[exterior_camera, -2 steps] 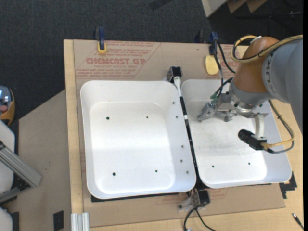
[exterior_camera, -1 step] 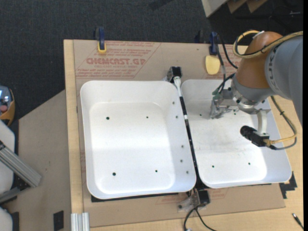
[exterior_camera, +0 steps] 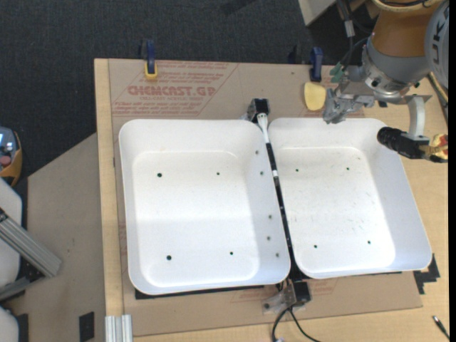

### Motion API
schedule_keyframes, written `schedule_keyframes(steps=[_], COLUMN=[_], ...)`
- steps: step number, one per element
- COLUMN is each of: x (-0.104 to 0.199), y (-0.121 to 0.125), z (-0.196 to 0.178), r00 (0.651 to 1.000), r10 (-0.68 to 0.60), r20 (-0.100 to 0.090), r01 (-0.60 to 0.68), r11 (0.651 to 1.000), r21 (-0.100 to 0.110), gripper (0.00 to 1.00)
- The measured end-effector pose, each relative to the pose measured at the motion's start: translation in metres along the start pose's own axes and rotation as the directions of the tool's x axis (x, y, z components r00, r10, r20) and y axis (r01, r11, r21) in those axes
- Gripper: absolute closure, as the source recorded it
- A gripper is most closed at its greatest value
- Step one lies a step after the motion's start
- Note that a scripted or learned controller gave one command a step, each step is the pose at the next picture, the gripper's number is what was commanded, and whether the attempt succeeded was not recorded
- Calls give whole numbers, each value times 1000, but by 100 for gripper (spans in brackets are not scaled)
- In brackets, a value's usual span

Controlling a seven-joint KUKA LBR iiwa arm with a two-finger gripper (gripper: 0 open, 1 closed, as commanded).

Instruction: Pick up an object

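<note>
A small pale yellow object [exterior_camera: 314,95] shows just past the far rim of the right bin [exterior_camera: 356,205], over the brown board. My gripper [exterior_camera: 333,112] hangs right beside it, a little to its right, above that bin's far left corner. The yellow object sits next to the gripper's tip; I cannot tell whether they touch. The orange band of the arm [exterior_camera: 402,20] rises behind at the top right. The left bin [exterior_camera: 192,205] has a bare white floor with a few dark dots.
A brown board [exterior_camera: 178,84] carries both bins. Blue clamps [exterior_camera: 149,54] [exterior_camera: 315,63] stand on its far edge. A black bracket [exterior_camera: 258,108] joins the bins at the far seam. A black fitting [exterior_camera: 399,141] sticks in over the right bin's right rim.
</note>
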State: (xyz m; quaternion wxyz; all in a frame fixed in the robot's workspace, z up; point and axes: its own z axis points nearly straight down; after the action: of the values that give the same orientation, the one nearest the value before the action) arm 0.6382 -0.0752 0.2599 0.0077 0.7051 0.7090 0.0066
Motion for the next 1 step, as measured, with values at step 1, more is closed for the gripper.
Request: schedule_keyframes(steps=[1], x=[-26], y=[1], z=[-31], r00=[1000], r10=[7], r20=[1], r01=[-7], r11=[1000], r21=[13], gripper=[100])
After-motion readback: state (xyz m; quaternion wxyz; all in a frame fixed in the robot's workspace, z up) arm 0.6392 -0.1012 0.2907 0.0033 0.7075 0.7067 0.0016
